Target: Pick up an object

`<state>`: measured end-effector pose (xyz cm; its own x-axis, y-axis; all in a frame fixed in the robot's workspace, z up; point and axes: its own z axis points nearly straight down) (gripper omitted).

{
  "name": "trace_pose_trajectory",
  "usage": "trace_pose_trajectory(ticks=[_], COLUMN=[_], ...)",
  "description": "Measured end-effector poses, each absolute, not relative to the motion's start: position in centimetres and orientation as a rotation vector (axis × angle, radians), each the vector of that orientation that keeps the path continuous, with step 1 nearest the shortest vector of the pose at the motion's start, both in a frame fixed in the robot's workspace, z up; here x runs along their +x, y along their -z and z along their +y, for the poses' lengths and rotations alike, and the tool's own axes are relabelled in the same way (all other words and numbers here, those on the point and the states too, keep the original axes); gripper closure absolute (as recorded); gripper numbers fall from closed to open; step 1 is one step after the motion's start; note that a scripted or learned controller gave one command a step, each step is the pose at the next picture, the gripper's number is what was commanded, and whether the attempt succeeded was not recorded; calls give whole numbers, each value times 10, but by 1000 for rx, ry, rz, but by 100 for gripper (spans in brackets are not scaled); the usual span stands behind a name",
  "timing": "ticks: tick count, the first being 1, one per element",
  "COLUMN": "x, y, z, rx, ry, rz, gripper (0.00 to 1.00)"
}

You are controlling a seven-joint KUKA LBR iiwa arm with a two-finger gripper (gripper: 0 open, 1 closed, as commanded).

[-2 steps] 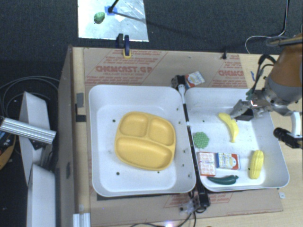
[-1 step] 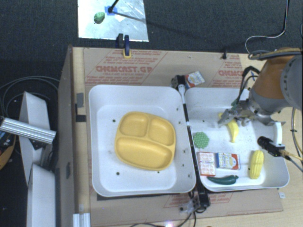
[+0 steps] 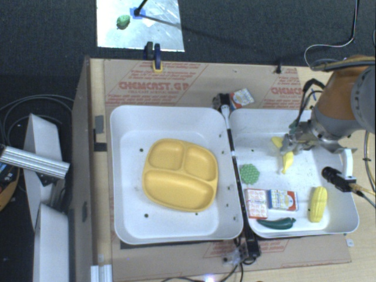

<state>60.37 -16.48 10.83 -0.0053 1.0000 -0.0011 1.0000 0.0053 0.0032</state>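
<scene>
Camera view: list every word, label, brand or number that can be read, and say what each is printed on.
"CHEMCAST GP": red print on the brown cardboard sheet behind the left white bin, repeated partly at the sheet's right end.
Small red and white printed packets in the right white bin: print too small to read.
Small orange and white wrapper behind the bins: blurred, unreadable.

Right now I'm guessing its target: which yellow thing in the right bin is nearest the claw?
The yellow banana, lying directly below the claw. The corn cob lies farther off, near the bin's front right corner.
</scene>
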Motion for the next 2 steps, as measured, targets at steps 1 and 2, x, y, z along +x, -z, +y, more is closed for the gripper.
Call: trace_pose_trajectory(ticks=[1,2], x=[648,612], y=[-87,-186], z=[-110,-62], rx=[2224,2214], ry=[18,-5], rz=[2231,2224], gripper=[100,100])
